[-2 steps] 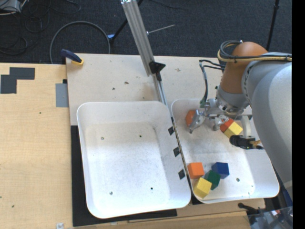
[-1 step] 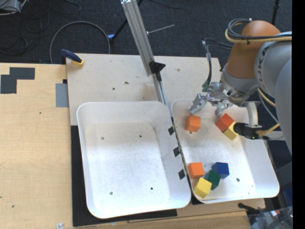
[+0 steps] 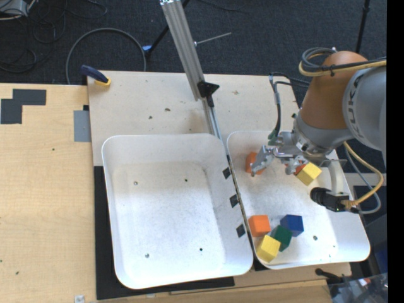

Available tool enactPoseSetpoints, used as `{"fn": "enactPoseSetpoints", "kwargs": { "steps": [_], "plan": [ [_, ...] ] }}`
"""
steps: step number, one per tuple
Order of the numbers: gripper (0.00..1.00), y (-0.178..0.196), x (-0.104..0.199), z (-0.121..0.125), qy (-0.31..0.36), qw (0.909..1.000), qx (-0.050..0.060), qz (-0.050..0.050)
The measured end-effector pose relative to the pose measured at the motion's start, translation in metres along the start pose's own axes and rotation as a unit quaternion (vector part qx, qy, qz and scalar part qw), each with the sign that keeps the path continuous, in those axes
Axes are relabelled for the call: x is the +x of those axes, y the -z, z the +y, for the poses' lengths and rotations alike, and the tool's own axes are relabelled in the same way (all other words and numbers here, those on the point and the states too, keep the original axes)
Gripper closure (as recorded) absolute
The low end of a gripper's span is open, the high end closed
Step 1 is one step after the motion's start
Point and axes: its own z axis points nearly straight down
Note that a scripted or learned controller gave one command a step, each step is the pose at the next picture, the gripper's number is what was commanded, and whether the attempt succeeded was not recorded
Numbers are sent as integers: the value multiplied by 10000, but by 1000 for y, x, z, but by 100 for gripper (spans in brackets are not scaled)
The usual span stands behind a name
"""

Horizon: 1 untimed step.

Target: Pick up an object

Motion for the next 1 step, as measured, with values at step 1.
{"fn": "enactPoseSetpoints", "kwargs": {
  "steps": [1],
  "plan": [
    [0,-4,-55,22,5,10000,-29,-19]
  ]
}}
